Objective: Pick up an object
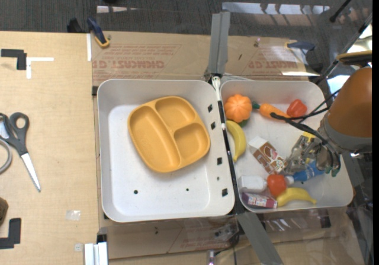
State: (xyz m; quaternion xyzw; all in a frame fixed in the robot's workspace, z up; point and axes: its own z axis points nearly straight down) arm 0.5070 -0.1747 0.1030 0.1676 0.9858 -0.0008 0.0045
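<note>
My gripper [299, 159] hangs low inside the right bin [278, 87], near its right side, its metal fingers pointing left and down. Just left of it lies a brown and white snack packet [266, 154], and below it sit a red tomato [276, 184] and a blue-capped bottle [308, 171]. A yellow banana [296, 197] lies at the bin's front, another banana [237, 138] along the left wall. An orange pumpkin-like fruit [238, 108], a carrot [273, 111] and a red pepper [296, 108] lie at the back.
The left bin [112, 157] holds a yellow divided plate [169, 133]. A white and pink tube [256, 200] lies at the right bin's front left. Scissors [21, 145] rest on the wooden bench at far left. Black cables cross above the right bin.
</note>
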